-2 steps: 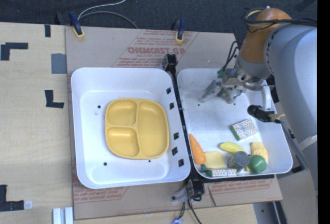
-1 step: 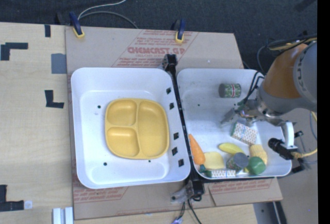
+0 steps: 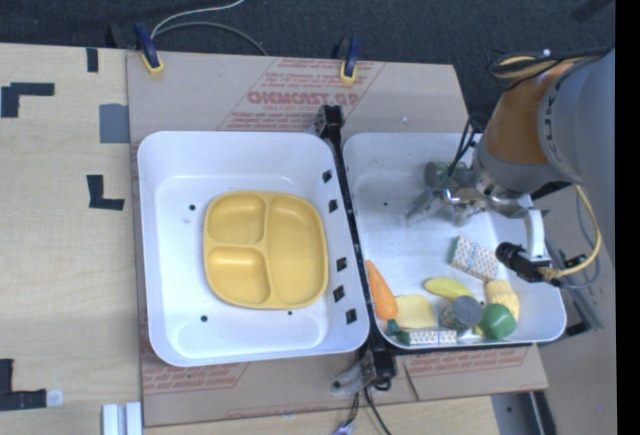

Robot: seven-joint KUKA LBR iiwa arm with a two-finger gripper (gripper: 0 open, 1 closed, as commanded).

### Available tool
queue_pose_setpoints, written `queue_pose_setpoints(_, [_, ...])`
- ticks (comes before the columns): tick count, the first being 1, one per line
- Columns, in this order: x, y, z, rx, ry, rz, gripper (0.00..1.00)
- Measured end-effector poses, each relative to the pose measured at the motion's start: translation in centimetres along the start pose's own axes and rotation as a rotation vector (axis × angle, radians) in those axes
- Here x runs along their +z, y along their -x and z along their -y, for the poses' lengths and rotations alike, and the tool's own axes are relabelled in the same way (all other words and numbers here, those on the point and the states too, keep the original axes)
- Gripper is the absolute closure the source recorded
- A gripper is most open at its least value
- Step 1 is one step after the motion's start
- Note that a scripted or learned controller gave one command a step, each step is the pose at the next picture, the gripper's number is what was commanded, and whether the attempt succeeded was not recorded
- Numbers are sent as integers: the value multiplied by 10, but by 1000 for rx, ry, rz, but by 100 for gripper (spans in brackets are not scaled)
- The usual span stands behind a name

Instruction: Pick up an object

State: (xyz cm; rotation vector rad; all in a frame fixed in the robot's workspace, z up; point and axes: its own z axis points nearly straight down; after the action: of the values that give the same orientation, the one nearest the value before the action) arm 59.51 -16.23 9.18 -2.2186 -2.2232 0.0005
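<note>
A: Largest first. Cardboard sheet [image 3: 300, 98] under both bins, clipped at the far edge. Left bin [image 3: 165, 253] holding a yellow divided plate [image 3: 266, 249], three compartments, lying flat near the middle.

B: Right bin [image 3: 390, 163] next. Arm [image 3: 555, 123] in from the right, grey with the orange band, covering the bin's far right corner. Gripper [image 3: 428, 195] low over the bin floor, upper middle, fingers spread apart, nothing between them.

A: Objects all bunched along the near edge, well apart from the gripper. Bare white floor between.

B: Carrot [image 3: 380, 289] closest to the divider, long axis running from the divider side down toward the near wall, green top at the near end. Checkered packet [image 3: 474, 257] tilted, right of centre. Yellow banana-like piece [image 3: 448, 288] lying roughly crosswise. Corn cob [image 3: 501, 296] beside it, partly behind a black cable clip.

A: Smallest: grey lump [image 3: 465, 312], green ball [image 3: 497, 322], pale yellow block [image 3: 417, 308], all touching or nearly so. Hard to separate; identities of the grey and pale pieces unclear.
</note>
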Motion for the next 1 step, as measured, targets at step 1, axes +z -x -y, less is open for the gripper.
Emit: queue_pose_setpoints(1, [9,-19,-64,14,-44,-3,0])
